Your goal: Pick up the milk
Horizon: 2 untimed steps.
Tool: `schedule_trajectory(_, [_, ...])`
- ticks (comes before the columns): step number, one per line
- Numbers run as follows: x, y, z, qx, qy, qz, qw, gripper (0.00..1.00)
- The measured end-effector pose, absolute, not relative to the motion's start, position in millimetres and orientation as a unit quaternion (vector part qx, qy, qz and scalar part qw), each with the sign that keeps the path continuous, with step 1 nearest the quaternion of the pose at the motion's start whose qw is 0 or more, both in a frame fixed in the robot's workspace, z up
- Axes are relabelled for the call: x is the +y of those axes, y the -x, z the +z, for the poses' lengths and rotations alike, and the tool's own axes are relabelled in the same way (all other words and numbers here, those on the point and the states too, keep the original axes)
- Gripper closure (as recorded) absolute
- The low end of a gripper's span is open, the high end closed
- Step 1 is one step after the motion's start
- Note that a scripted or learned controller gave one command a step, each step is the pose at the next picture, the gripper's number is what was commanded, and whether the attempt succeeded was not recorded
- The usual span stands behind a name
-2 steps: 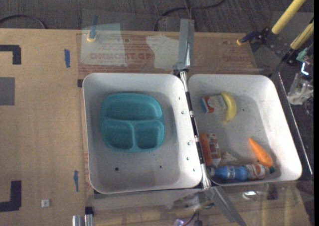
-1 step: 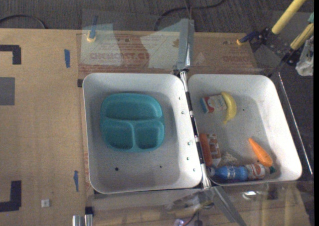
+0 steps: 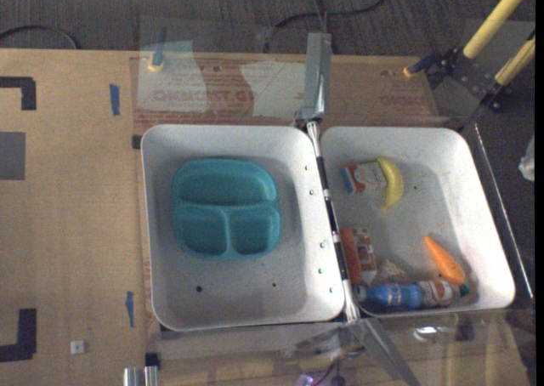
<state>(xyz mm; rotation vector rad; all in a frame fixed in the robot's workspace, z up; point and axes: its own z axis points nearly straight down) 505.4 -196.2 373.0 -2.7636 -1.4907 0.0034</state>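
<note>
I'm looking down on the table with both white bins side by side. The milk is lying in the right bin, in its upper left part near the divider between the bins. It's a small white carton with red and blue print, on its side. A yellow banana is lying just beside it on the right, touching or nearly so; I can't tell which. Further down the same bin, a red-orange box is resting along the left wall, an orange carrot is lying at a slant toward the right side, and a blue-labelled bottle is lying flat along the front wall. All three are sitting well apart from the milk. The left bin is holding a teal divided plate, sitting flat in its upper middle. Pincer state: I'm not able to tell apart or together from this view, and nothing here is showing the milk being held. It's sitting on the bin floor.
</note>
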Motion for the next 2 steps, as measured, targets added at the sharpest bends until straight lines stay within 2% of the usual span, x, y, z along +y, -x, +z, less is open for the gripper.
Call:
schedule_trajectory(1, [-209.0, -480.0, 374.5, -0.464, 0.886, 0.0011, 0.001, 1.0])
schedule_trajectory(2, [-208.3, -481.3, 384.5, -0.465, 0.885, 0.0015, 0.0, 1.0])
